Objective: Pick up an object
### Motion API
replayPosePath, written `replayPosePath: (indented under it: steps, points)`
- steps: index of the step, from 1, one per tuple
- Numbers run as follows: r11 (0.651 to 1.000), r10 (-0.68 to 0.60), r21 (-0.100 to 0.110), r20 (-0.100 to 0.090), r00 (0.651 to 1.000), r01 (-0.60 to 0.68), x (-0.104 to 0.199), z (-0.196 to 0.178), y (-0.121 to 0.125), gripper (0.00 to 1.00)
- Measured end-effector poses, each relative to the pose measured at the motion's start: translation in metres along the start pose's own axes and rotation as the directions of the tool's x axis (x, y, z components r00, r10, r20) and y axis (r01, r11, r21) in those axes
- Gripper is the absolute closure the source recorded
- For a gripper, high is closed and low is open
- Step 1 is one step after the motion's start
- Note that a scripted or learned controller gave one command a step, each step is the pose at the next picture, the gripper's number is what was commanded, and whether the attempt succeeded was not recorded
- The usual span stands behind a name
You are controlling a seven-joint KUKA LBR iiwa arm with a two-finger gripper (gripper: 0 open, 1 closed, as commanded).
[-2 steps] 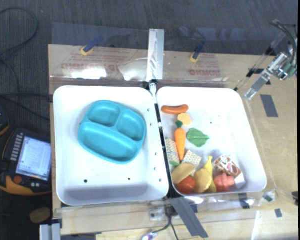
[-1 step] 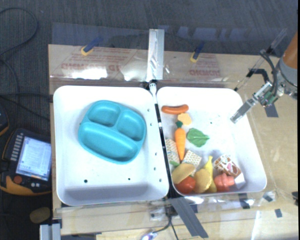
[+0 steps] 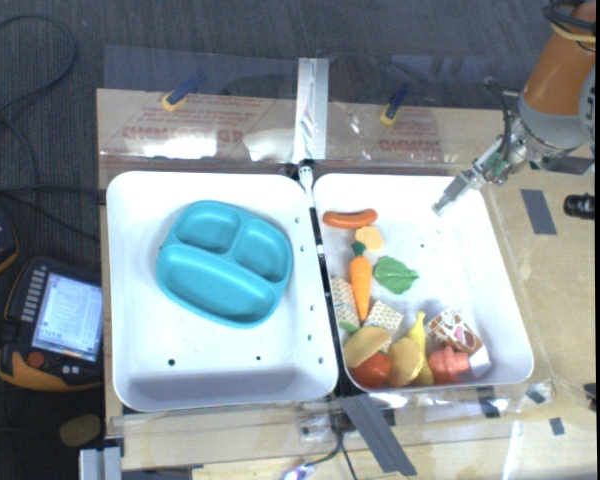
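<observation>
Gripper (image 3: 448, 200) above the right bin's (image 3: 508, 268) far corner, holding nothing; finger spacing cannot be told. Toy food lies heaped along that bin's near and left sides: carrot (image 3: 361, 283), sausage (image 3: 349, 218), leaf (image 3: 395, 274). Blue plate (image 3: 225, 261) in left bin (image 3: 130, 298).

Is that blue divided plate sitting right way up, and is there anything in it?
Right way up and empty: the blue plate lies in the left bin with its three hollows facing up, showing bare blue.
</observation>
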State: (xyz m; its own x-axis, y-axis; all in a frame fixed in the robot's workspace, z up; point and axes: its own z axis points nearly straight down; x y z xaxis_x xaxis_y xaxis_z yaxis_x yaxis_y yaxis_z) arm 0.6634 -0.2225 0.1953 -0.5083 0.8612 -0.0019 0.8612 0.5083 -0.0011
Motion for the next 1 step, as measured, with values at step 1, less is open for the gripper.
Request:
replayPosePath:
  steps: [1]
  points:
    - [0.933, 0.359, 0.002, 0.001, 0.933, -0.359, -0.0035, 0.0222, 0.0038, 0.00]
